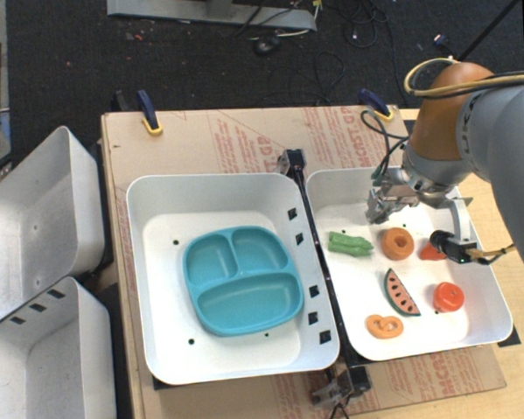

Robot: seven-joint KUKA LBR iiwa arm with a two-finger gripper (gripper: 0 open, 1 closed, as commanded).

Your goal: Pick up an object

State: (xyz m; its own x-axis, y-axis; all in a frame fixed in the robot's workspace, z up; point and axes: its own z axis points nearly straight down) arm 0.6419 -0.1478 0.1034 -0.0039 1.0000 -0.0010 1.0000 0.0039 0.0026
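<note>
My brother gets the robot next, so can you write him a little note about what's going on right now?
Tool: low over the back of the right bin, nothing seen between its parts.
In the right bin: green piece, orange ring, watermelon slice, red piece, small orange ring.
In the left bin: blue divided tray.
Done: nothing picked up yet.
Left: choose a toy, likely the green piece or orange ring nearest the tool, grab and lift it.

Both white bins look like smooth, faintly glossy plastic, as does the teal divided tray. The table top is matt brown cardboard with red print. The claw looks like dull grey metal.
</note>
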